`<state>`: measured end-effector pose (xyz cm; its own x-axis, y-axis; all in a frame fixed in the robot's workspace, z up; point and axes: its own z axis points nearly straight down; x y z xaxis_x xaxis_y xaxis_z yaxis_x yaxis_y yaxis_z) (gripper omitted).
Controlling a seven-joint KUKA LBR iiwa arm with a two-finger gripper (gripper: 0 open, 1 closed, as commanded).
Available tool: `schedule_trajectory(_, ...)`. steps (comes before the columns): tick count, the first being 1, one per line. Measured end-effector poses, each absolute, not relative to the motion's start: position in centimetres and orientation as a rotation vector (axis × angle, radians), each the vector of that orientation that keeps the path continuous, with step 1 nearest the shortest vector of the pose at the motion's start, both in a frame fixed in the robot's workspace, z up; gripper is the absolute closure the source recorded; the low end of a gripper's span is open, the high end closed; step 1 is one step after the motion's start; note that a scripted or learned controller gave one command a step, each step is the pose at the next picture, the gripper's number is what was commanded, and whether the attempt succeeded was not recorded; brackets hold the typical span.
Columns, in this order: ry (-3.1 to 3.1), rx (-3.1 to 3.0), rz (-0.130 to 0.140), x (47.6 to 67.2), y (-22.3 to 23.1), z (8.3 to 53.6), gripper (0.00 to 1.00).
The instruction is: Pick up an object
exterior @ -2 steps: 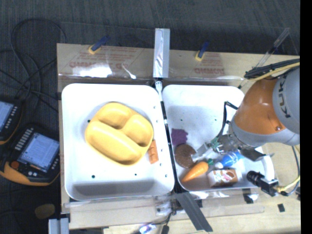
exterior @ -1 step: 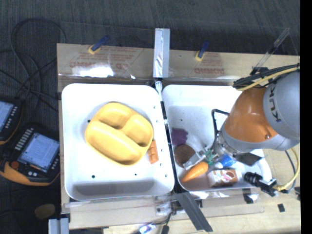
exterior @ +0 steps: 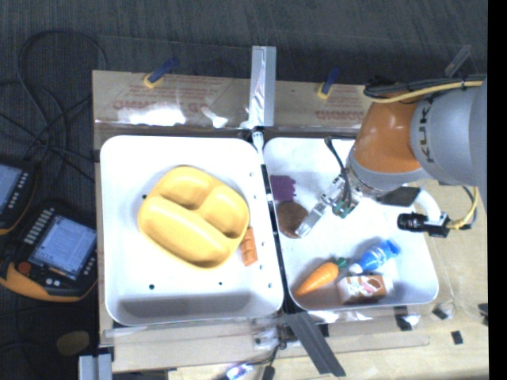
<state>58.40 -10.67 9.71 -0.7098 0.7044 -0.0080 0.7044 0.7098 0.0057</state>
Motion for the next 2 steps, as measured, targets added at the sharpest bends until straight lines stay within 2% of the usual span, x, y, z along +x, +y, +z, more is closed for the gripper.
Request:
schedule_trajectory(1, 2.898, 1.195, 0.009, 58.4, -10.6, 10.6, 1.00)
schedule_trajectory(2, 2.662, 1.669, -0.002, 61.2, -4.2, 18.3, 1.00)
